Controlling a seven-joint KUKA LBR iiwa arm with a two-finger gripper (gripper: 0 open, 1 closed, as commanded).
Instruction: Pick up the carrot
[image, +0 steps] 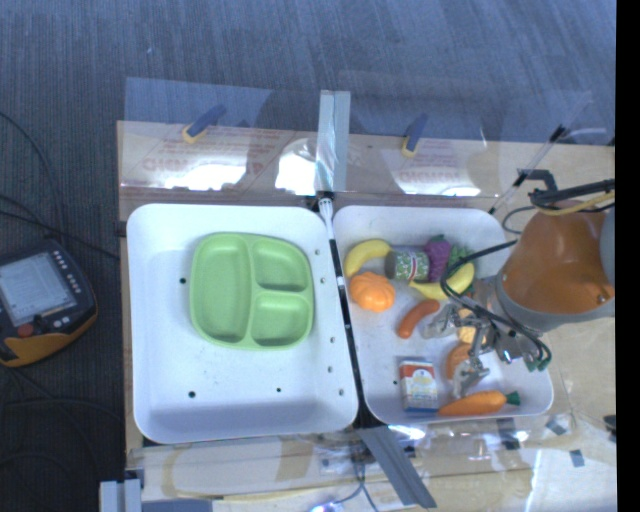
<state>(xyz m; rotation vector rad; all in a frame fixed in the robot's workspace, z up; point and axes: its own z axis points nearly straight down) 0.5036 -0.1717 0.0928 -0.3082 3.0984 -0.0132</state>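
Observation:
The carrot, orange with a green stub at its right end, lies flat along the front wall of the right bin. My gripper hangs low over the right bin's middle right, a little behind the carrot and apart from it. A small orange piece shows right at the gripper's tip, partly hidden by it. The grey arm with its orange band comes in from the right.
The right bin also holds a banana, a green can, purple grapes, an orange fruit, a red-orange sausage-shaped piece and a small carton just left of the carrot. A green divided plate sits in the left bin.

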